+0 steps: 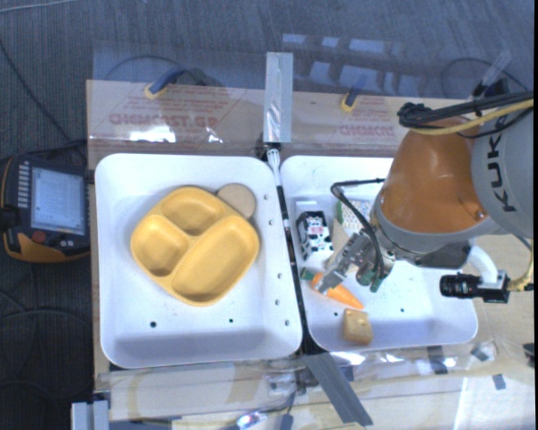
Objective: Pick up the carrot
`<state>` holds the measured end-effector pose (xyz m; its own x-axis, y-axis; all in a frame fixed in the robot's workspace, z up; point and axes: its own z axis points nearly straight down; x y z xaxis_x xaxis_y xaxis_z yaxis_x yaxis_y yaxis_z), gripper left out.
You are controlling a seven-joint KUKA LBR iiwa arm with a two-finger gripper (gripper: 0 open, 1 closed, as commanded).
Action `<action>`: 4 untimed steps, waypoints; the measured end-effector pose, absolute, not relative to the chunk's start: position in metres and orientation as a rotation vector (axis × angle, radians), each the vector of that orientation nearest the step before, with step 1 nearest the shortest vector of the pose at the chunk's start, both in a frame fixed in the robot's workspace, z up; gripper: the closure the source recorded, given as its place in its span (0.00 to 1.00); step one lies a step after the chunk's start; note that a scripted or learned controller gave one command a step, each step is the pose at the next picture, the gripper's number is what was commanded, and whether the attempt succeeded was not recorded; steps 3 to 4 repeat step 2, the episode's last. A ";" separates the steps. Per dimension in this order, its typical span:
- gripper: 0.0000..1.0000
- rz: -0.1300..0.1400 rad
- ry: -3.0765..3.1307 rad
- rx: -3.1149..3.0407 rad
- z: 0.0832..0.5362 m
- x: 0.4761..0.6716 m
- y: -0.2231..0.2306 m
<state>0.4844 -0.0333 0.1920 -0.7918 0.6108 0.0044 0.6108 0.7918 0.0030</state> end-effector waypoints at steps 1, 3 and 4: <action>1.00 0.000 -3.088 -0.584 0.223 0.512 -0.050; 0.00 -0.003 -3.088 -0.582 0.223 0.512 -0.049; 0.00 -0.003 -3.088 -0.582 0.223 0.512 -0.049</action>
